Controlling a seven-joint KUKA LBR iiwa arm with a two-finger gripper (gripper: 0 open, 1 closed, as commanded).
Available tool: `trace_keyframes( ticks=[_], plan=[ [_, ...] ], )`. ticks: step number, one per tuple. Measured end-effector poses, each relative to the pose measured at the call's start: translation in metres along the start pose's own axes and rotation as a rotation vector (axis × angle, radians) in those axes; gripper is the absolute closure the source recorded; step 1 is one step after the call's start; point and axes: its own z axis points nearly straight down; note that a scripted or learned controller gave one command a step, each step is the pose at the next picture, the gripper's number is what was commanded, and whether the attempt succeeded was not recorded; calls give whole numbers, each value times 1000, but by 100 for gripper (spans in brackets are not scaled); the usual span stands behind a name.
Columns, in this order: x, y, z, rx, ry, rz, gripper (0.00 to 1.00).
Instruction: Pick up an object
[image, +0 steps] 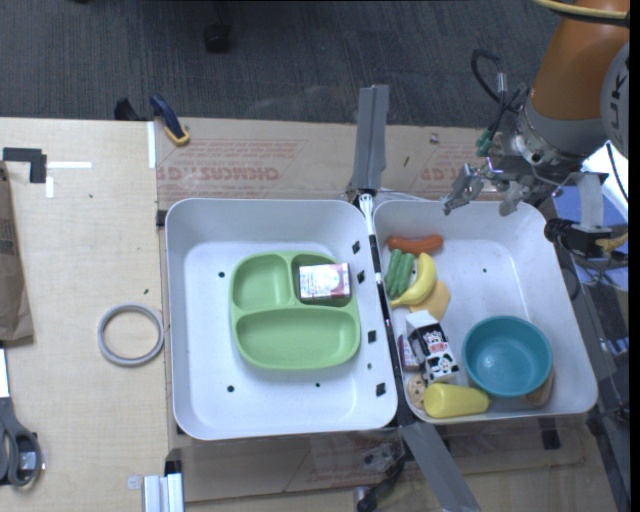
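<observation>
A: Objects crowd the right bin (560, 260): an orange sausage-shaped toy (415, 243) near the far wall, a banana (424, 280) lying against green pods (398, 270) just below it, a small milk carton (432, 350), a yellow lemon-like piece (455, 401) at the near edge, and a blue bowl (508, 356) toward the right. Nothing is picked yet.

B: And the jaws?

A: The gripper (490, 190) hangs above the far rim of that bin, jaws apart, with nothing between them. I'd call this the approach step, before any descent.

B: Which thing is nearest?

A: The orange toy, just below and left of the gripper. My guess is that the next move calls for a drop straight over one piece, with the jaws straddling its narrow side. The banana and pods touch, so a grab there risks catching both.

B: What about the other side?

A: The left bin (190, 300) holds a green divided tray (290, 340) with a small red and white box (324, 282) in its upper right compartment, well apart from the gripper. Outside the bins, a grey ring (130, 333) lies on the table (80, 260), and a blue clamp (170, 120) sits near the far edge.
</observation>
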Motion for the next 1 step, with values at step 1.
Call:
trace_keyframes(
  ticks=[1],
  plan=[
    [6,17,33,0,-1,-80,0]
  ],
)
